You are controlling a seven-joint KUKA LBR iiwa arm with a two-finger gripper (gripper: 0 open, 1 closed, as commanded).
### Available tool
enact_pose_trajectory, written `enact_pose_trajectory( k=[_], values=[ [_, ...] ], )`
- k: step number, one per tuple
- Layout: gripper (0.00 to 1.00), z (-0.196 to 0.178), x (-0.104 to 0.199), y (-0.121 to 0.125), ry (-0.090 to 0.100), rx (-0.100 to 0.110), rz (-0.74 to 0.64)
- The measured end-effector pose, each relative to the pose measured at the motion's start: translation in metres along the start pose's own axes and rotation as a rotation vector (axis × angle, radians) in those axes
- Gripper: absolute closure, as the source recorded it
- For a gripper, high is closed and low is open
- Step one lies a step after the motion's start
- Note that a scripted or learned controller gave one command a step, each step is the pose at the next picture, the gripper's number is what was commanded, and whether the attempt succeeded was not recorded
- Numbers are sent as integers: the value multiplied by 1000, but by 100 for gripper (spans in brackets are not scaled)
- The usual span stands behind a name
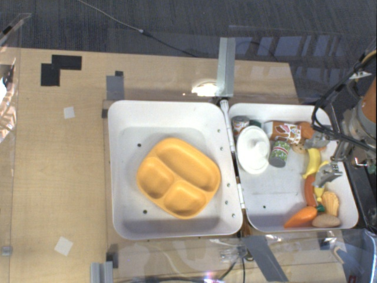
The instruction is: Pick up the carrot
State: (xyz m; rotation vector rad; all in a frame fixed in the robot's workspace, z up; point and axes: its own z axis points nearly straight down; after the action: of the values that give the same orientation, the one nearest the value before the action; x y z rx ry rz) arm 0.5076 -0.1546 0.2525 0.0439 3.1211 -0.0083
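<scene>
The carrot [301, 216], orange with a green top, lies in the near right corner of the right bin [277, 208], pointing left. It rests against a tan potato-like piece [326, 221] and under a yellow corn piece [331, 203]. My gripper [327, 174] hangs over the bin's right side, a little beyond the carrot, beside a red sausage [309, 188] and a banana [312, 160]. It is open and there is nothing between its fingers.
Elsewhere in the right bin are a white bowl [254, 148], two small cans [280, 152] [240, 124] and a printed box [287, 131]. The left bin [126, 158] holds a yellow divided plate [178, 177]. A metal post [226, 69] stands behind the bins.
</scene>
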Motion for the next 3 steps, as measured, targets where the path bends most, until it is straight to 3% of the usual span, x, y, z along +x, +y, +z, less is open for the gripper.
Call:
enact_pose_trajectory(
  k=[1,2,3],
  values=[
    [0,149,14,-11,21,-8,-78],
    [0,162,16,18,5,-2,-78],
    [0,162,19,58,4,-3,-110]
  ],
)
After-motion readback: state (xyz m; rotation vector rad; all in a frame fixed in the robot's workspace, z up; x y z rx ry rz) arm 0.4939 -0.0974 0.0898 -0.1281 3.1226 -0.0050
